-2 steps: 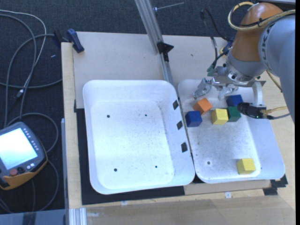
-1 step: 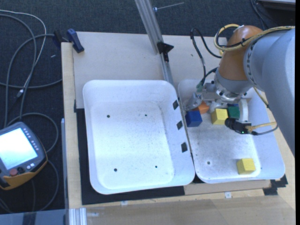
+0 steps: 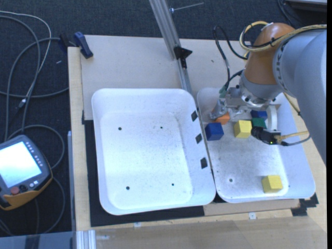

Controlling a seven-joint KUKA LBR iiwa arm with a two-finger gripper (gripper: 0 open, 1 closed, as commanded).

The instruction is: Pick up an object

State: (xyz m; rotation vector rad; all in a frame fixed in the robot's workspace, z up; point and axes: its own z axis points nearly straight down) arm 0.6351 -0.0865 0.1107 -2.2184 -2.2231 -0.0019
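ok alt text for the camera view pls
The grey arm's end effector is down in the right bin among a blue cube, an orange piece and a yellow cube. Another yellow cube sits apart.

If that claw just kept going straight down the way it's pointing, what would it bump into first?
Most likely the orange block, which lies right under the claw, with the blue block just beside it. Depth is hard to judge from this slanted view.

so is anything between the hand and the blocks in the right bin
Nothing visible does. The hand is already down among the cluster at the far end of the right bin, right beside the orange block, blue block and yellow block.
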